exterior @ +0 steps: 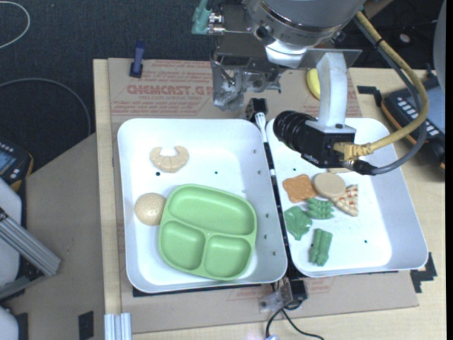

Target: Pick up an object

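My gripper (pixel 241 91) hangs high over the back edge of the bins, near the divider between them, with nothing visible in it. In the left bin (pixel 134 144) lie a pale croissant (pixel 170 159), a round tan bun (pixel 149 208) and a green divided plate (pixel 207 230). The right bin (pixel 396 225) holds an orange cracker (pixel 297 188), a round tan disc (pixel 329 184), a pizza slice (pixel 347 201), a green leafy piece (pixel 298 222) and a green pickle (pixel 320 247). The gripper is well back from all of them.
A black cylinder (pixel 303 137) on a white bracket (pixel 333 91) hangs from the arm over the back of the right bin, with a yellow cable (pixel 396 137). A yellow object (pixel 312 82) lies behind that bin. A blue clip (pixel 137 59) sits on the brown board.
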`<state>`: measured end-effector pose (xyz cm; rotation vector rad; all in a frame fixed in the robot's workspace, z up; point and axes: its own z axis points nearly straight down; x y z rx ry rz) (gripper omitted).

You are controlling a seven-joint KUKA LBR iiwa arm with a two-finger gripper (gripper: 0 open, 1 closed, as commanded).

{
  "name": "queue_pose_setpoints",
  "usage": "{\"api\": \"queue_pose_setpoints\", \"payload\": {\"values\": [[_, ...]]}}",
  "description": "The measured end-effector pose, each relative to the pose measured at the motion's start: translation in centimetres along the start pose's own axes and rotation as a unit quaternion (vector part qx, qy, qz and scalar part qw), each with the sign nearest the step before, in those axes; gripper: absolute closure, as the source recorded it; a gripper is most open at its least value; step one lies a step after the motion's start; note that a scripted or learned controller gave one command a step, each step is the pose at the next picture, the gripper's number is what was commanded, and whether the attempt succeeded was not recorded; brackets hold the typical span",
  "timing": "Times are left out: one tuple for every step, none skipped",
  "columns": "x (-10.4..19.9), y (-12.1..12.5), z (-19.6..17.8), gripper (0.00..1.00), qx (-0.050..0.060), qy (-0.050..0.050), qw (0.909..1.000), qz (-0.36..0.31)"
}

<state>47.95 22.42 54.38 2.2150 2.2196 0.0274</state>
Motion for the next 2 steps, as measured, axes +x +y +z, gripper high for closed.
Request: {"api": "queue_pose_setpoints", "payload": {"values": [[-3.0,-0.1,5.0,1.0,0.011,-0.005,0.9999,0.003],[-2.8,-0.1,3.7,1.0,0.007,-0.004,1.0,0.001]]}}
